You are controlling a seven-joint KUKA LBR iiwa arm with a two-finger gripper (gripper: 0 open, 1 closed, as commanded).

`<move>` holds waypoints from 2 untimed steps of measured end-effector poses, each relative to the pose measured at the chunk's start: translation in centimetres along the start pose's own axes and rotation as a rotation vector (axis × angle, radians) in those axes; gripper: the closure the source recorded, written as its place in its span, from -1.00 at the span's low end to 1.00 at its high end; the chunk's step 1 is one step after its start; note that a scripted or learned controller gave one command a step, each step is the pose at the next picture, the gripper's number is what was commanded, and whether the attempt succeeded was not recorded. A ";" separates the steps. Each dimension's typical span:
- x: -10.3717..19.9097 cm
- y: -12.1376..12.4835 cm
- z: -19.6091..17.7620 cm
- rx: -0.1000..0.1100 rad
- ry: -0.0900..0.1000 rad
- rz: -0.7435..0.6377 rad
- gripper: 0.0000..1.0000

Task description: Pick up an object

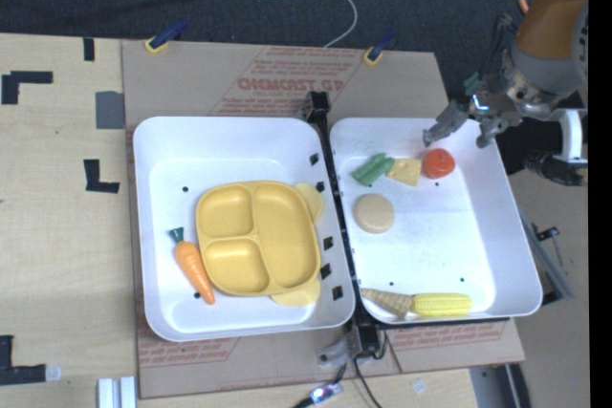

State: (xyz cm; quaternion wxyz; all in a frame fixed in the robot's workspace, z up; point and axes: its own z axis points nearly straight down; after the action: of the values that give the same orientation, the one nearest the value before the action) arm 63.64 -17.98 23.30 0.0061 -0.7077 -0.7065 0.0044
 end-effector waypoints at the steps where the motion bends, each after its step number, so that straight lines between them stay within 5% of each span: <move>1: 0.0 0.2 -0.9 -0.013 -0.003 -0.003 -1.00; 2: 0.4 0.7 5.5 -0.008 -0.002 -0.004 -1.00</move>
State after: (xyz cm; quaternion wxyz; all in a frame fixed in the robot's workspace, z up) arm 64.31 -17.61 17.82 0.0025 -0.7062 -0.7081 0.0024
